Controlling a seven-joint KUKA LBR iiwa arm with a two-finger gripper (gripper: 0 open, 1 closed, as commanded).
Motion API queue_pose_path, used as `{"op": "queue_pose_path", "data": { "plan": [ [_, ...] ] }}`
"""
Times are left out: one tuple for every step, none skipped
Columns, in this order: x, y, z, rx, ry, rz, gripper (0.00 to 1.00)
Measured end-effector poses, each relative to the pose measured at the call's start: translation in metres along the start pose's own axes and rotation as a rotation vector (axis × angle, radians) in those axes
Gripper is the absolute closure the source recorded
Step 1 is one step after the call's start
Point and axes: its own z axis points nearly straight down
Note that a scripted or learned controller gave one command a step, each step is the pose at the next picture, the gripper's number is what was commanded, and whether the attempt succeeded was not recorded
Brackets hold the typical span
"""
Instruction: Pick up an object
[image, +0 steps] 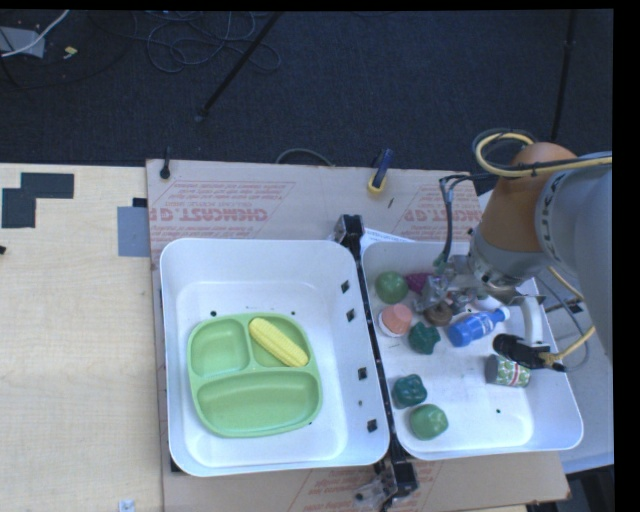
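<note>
1. Gripper (440, 296) sits low in the right bin (560, 420), upper-middle part, just left of the blue bottle (472, 326) and above the dark green lump (423, 338). Fingers are a dark tangle of metal from this angle; cannot tell if they are spread, closed, or on anything.
2. Nearest candidates for the pick: blue bottle, a small brown piece (437, 314) right under the gripper, pink round piece (397, 320), green ball (391, 288).
3. Blue bottle: lies on its side, white cap end pointing right and up. Looks like small hard plastic, probably light and stiff. Smooth and round, so likely to roll or squirt out of a pinch. Best hold judged across the body mid-length, fingers square to its long axis, not on the cap.
4. Look of the bottle: bright blue, glossy, with a white end, touching or nearly touching the brown piece on its left.
5. Green pieces: ball upper left of the bin, dark lump in the middle, another dark green lump (409, 390) lower down, lighter green ball (428, 421) near the front wall. Probably toy food, light, maybe slightly soft; bumpy ones should give better grip than the smooth ball.
6. Small can (510, 372) with a green label lies at the right side, near a black part of the arm.
7. Left bin (180, 280) holds a green divided plate (255, 400) with a yellow corn cob (278, 342) in its upper right compartment, well apart from the gripper.
</note>
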Motion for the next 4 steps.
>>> {"op": "queue_pose_path", "data": {
  "plan": [
    [-0.002,-0.001,-0.063,-0.006,-0.001,0.001,1.0],
    [-0.009,0.005,-0.111,-0.008,-0.002,0.0,1.0],
    [-0.011,0.005,-0.132,-0.005,-0.001,0.0,1.0],
    [0.049,-0.007,-0.137,-0.001,0.001,-0.005,1.0]
  ]
}}
